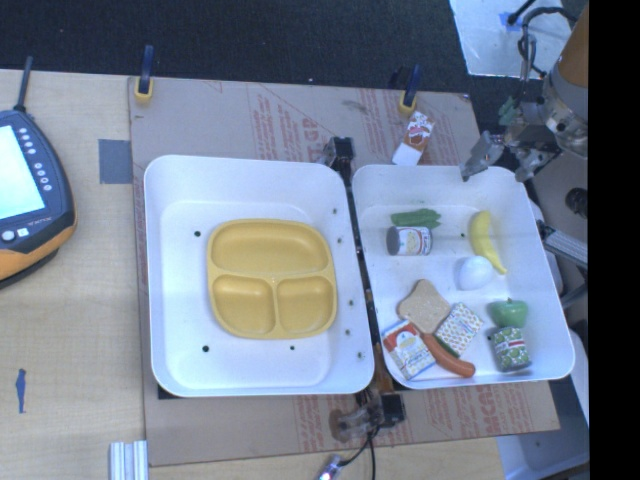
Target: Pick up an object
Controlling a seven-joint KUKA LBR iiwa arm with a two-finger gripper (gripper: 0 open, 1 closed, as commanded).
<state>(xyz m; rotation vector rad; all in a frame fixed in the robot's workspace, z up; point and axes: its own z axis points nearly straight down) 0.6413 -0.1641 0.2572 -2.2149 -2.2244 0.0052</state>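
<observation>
Banana [486, 240]: lies in the right bin's upper right part, below and a little left of the pincer, well apart from it; nothing touches it.
Pincer [492, 154]: upper right of the frame, at the right bin's top right corner, reaching in from the right; whether its fingers are open or closed I cannot tell from here, and I see nothing held between them.
Right bin [548, 268]: white and shallow, tilted slightly in the frame.
Near the banana: a white egg-like object [474, 272] just below it; a small can [409, 240] to its left, on its side, with green beans [415, 217] just above the can.
Lower in the bin: bread slice [425, 305], cracker [459, 328], sausage [448, 357], small carton [407, 349], green pepper [508, 313], can of peas [511, 349].
Left bin [170, 268]: holds a yellow divided tray [270, 276].
Far left edge: an orange-rimmed control pendant [28, 193] on the bench.
</observation>
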